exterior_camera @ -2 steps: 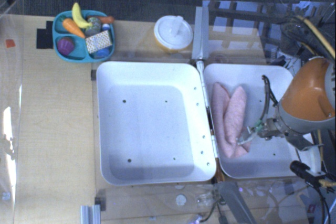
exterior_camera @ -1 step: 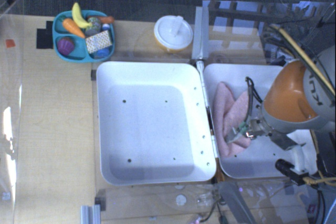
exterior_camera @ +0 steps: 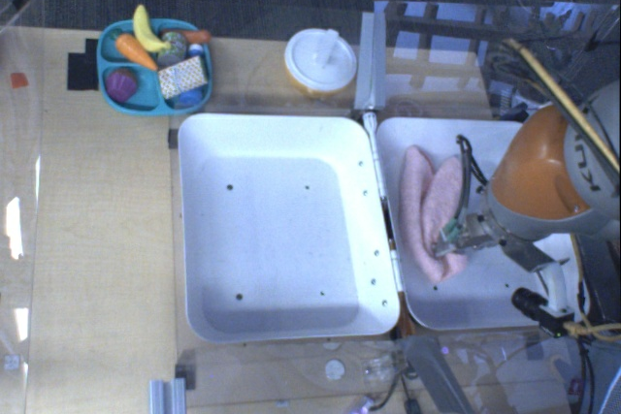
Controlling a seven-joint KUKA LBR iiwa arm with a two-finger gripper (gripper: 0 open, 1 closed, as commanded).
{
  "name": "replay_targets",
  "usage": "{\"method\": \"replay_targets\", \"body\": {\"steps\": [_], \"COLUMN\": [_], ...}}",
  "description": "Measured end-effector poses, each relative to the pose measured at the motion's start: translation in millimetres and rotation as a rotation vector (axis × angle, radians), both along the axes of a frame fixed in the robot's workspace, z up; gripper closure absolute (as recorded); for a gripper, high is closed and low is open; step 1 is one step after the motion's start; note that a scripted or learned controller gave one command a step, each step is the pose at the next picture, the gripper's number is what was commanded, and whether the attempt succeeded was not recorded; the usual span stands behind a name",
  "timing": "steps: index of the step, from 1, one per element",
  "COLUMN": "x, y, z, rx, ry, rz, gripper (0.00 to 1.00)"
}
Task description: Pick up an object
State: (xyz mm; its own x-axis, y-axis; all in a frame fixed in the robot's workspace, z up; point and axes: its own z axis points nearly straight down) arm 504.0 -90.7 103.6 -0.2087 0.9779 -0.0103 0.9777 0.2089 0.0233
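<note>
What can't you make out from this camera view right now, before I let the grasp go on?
- Gripper: its tip sits low over the pink cloth; too small and cluttered to tell a grip.
- Right bin: its right side is hidden behind the arm.
- Blue tray at far left: small items beside the banana are too small to name.

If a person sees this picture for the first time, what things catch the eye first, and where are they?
First comes the grey arm with its orange band, reaching in from the right over the right bin, its hand down at a crumpled pink cloth lying there. Next comes the blue tray of toy food on the bench at top left, with a white lidded cup to its right.
</note>
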Motion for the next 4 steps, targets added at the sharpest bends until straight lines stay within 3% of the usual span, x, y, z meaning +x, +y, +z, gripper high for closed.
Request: {"method": "replay_targets", "body": {"steps": [1, 2, 3, 4], "x": [1.1, 67.8, 67.8, 67.0], "y": [0.9, 40.3, 40.1, 2.4], "z": [10.1, 81.7, 81.7, -7.6], "rx": [0.000, 0.003, 0.003, 0.002], "ry": [-0.002, 0.021, 0.021, 0.017], "rz": [0.001, 0.143, 0.143, 0.137], "gripper": [1.00, 1.00, 0.00, 0.00]}}
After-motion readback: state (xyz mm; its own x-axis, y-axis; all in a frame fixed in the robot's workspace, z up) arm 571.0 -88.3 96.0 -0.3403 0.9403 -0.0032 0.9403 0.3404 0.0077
